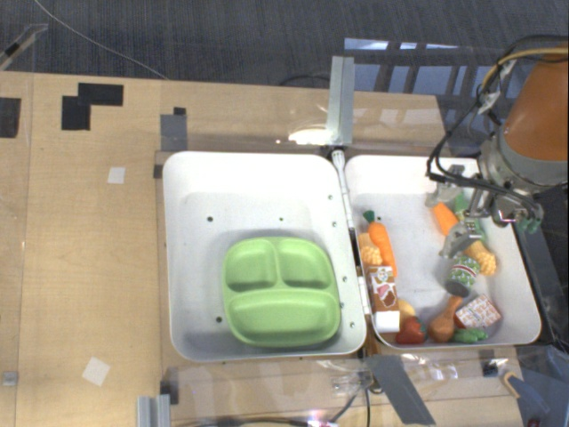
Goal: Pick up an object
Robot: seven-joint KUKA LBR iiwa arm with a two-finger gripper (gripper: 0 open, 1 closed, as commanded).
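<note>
The hand point(464, 240) sat low in the right bin point(404, 189), upper-right part, w/ the grey arm and its orange band point(540, 118) coming in from the right edge. Metal fingers point(459, 243) pointed down-left; couldn't tell if they were spread or pressed together, and nothing was clearly seen between them. Just beside the fingertips, touching or nearly so: an orange piece point(444, 217) to the upper left, a yellow corn-like item point(483, 256) to the lower right, and a small grey-green round thing point(460, 278) right below. Which of these the hand was on, can't say.

Farther out in the same bin: a carrot w/ green top point(379, 237) along the left wall, a yellow waffle-like bit point(369, 256) next to it, then a small red-and-white carton point(383, 287) below. Near the front wall lay a red tomato-like item point(410, 330), an orange-brown piece point(444, 320), a printed little box point(478, 311) and sth green point(471, 334) under it, all crowded together.

Left bin point(204, 185) sat just beside the right one, walls touching at the divider. It held a green 3-compartment plate point(282, 290), front-center. Both bins rested on the pale wood surface point(80, 265), w/ black marks point(89, 103) at the far left and dark carpet point(222, 16) beyond.
</note>
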